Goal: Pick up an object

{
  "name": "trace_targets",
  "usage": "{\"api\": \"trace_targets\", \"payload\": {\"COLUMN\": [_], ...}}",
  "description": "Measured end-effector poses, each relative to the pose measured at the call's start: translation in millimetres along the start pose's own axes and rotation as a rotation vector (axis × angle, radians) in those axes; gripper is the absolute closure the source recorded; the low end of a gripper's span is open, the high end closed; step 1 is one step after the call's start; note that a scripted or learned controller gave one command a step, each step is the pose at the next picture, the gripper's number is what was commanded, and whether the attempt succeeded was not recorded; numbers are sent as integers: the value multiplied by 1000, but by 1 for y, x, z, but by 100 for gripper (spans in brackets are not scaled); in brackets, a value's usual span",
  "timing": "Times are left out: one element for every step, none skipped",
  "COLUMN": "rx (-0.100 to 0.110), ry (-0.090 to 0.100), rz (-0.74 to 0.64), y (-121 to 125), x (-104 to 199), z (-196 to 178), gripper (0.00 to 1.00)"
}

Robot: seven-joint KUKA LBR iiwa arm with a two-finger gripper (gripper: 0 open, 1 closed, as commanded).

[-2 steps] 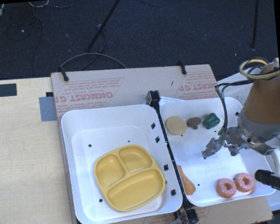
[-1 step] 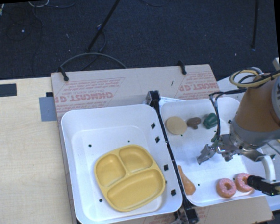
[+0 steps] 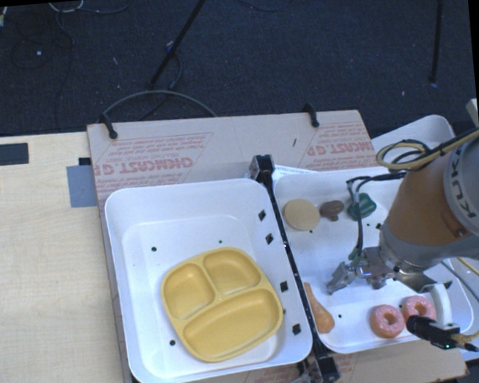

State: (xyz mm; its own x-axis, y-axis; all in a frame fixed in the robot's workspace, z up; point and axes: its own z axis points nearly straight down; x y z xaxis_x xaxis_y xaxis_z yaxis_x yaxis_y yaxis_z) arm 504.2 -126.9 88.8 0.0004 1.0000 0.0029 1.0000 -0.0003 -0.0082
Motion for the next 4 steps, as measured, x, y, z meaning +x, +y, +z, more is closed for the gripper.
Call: {"api": "trace_targets", "payload": {"rx": [-2, -10, -9, -8], "ry": [-1, -2, -2, -3], "rz": [5, -2, -2, -2], "y": [0, 7, 2, 3], "x": [-1, 5, 14, 13], "z": [-12, -60, -114, -133], "gripper": [100, 100, 100, 100]}}
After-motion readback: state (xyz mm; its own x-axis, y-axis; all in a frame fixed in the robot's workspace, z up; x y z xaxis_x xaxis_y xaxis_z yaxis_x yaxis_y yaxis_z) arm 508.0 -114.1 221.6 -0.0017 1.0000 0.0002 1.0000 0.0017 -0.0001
